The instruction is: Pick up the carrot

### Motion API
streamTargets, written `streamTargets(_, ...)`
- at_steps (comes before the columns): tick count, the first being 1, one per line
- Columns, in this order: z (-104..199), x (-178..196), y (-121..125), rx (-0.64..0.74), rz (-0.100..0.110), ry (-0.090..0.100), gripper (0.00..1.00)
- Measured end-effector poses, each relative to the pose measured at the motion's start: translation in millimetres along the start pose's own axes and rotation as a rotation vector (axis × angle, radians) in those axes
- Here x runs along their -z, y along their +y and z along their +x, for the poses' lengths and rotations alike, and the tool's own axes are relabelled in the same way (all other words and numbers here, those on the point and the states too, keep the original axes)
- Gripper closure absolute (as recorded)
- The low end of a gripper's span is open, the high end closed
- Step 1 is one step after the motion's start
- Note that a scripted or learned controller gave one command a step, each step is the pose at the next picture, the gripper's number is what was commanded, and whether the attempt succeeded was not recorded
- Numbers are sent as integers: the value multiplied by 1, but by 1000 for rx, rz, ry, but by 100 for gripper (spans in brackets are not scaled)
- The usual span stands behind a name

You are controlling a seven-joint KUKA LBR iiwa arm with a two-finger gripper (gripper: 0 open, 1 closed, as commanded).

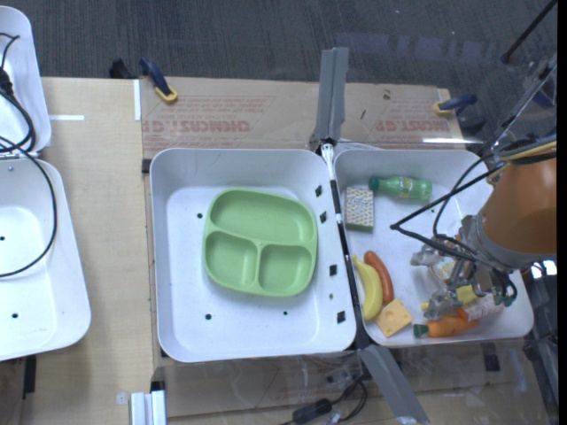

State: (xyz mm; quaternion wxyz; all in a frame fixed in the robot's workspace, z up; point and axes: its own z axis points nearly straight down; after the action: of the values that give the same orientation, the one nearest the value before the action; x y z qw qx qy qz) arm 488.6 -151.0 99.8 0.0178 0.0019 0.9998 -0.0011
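Note:
The carrot, orange with a green stub at its left end, lies near the front edge of the right bin. My gripper hangs low in that bin, just above and behind the carrot, under the orange band of the arm. Cables and wrist hardware clutter the view of it.
In the right bin also lie a green bottle, a speckled sponge block, a banana, a red sausage and a cheese wedge. The left bin holds a green divided plate.

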Motion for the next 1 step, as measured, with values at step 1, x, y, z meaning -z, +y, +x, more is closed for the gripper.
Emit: streamTargets(1, -2, 1, -32, 375, 0, -6, 0)
